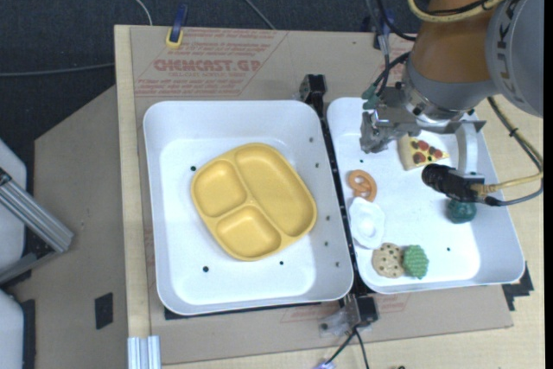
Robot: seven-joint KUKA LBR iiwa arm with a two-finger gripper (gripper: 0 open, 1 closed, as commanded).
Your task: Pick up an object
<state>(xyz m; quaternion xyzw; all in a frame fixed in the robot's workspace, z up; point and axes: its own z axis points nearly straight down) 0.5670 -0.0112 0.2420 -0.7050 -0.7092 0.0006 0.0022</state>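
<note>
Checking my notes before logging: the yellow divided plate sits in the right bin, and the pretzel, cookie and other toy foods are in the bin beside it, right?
Not quite. The camera view shows the yellow divided plate in the left bin; the pretzel, cookie and other toy foods are in the bin beside it.

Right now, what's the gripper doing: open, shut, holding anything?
Gripper: over the right bin, near the pizza slice; cannot be told whether open or shut, and nothing seen held.
</note>
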